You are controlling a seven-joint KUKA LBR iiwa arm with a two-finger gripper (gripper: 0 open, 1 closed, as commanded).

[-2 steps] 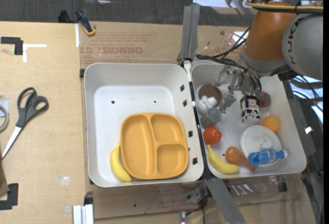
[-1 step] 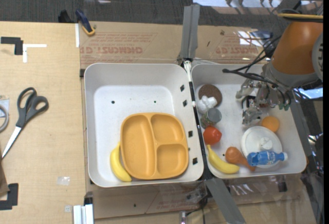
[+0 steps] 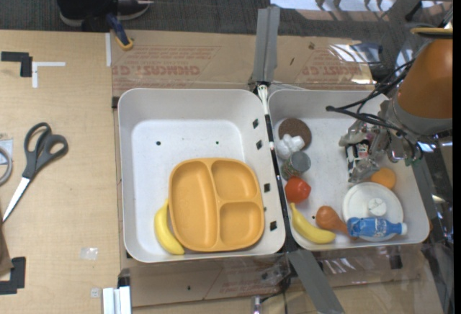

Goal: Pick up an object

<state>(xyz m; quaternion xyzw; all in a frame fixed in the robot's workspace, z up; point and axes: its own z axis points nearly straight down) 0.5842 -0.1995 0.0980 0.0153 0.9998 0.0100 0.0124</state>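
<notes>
My gripper point(image 3: 359, 158) hangs over the right bin point(image 3: 328, 100), toward its right side, just above a white round lid point(image 3: 371, 201) and next to an orange ball point(image 3: 386, 178). Nothing can be seen held in it. Lower in that bin lie a blue bottle point(image 3: 376, 227), a brown pear-shaped thing point(image 3: 330, 217) and a banana point(image 3: 311, 230). Along the bin's left wall sit a red tomato point(image 3: 297, 190), a grey piece point(image 3: 299, 161), a white piece point(image 3: 292, 143) and a brown disc point(image 3: 295, 129).
The left bin point(image 3: 180, 118) holds a yellow divided plate point(image 3: 216, 204) with a second banana point(image 3: 164, 232) tucked under its left edge. Scissors point(image 3: 32, 158) lie on the bench at far left. The orange-banded arm point(image 3: 428, 82) comes in from the right.
</notes>
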